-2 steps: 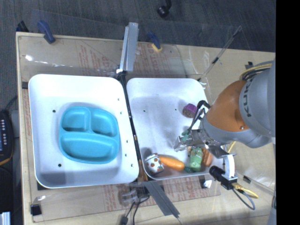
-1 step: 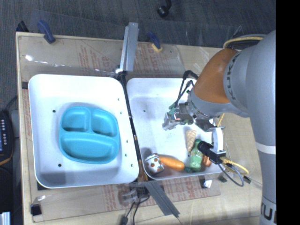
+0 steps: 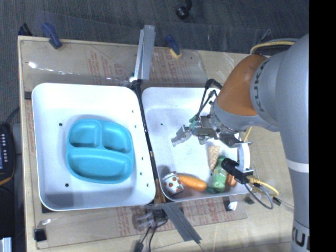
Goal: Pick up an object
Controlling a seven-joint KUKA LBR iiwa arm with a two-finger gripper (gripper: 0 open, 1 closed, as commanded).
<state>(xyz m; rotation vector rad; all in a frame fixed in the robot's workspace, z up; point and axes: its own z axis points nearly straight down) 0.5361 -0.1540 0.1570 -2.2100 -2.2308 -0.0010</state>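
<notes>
My gripper hangs over the middle of the right bin, open, with nothing between its fingers. Below it to the right lies a pale cone. Along the bin's front wall lie an orange carrot, a small round patterned ball and a green toy with an orange piece beside it. The gripper touches none of them.
The left bin holds a blue divided plate. A metal bar runs back from the gap between the bins. My arm covers the right bin's far right side.
</notes>
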